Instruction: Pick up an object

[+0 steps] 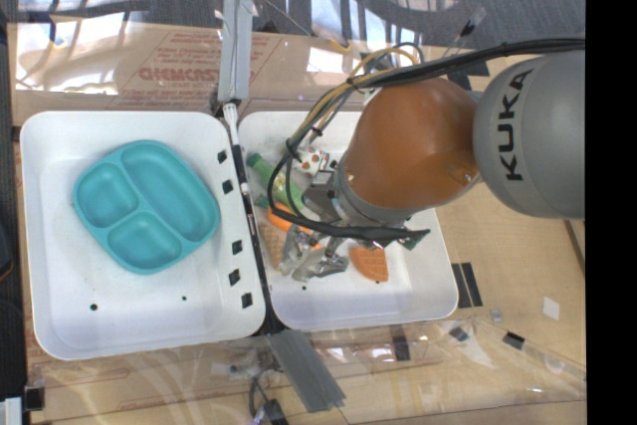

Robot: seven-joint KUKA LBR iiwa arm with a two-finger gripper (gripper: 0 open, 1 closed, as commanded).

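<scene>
Arm down in the right bin, over a small heap of objects.

An orange wedge-shaped piece (pixel 370 262) lay on the floor of the right bin (pixel 433 284), just beside the gripper (pixel 311 256), which reached down among the clutter at the bin's left half; next to it sat a slim orange carrot-like piece (pixel 280 222) and a green item (pixel 261 164) against the left wall. How far the gripper was open, and whether it had anything, could not be told. Above it bulged the arm's glossy orange band (pixel 413 149), then a smooth grey link (pixel 532 134) lettered "KUKA", with black and yellow cables looping over. The left bin (pixel 50 294) held a teal three-compartment plate (pixel 146 204) with rounded corners. Behind the bins, the desk (pixel 129 65) bore red print, partly legible as "CHEMCAS".
</scene>
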